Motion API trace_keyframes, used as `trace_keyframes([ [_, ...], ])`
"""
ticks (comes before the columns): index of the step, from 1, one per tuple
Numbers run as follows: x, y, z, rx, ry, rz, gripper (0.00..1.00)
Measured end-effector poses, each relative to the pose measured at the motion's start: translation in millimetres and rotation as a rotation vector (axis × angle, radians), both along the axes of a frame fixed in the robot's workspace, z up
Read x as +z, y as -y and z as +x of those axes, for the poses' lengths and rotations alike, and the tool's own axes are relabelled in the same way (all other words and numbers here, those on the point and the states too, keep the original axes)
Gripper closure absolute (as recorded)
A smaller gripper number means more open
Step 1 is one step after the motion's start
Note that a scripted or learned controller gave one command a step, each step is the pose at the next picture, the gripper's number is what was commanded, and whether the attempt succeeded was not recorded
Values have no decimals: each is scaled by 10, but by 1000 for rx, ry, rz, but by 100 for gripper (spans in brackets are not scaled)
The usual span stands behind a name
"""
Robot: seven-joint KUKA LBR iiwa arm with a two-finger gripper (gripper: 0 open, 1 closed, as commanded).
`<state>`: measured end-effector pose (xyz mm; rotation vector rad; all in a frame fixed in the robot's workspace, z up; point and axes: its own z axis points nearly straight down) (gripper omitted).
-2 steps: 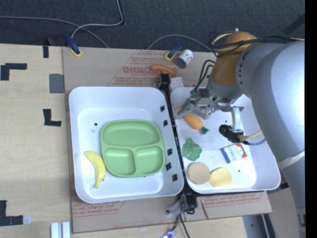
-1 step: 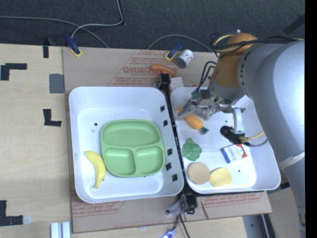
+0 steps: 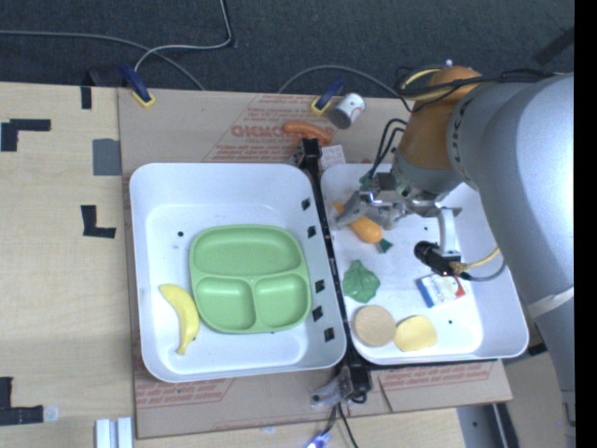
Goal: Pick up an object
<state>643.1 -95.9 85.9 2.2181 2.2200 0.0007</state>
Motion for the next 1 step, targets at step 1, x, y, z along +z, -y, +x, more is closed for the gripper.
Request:
trace_keyframes([
  [1, 102, 2, 1, 0, 0, -1, 100],
])
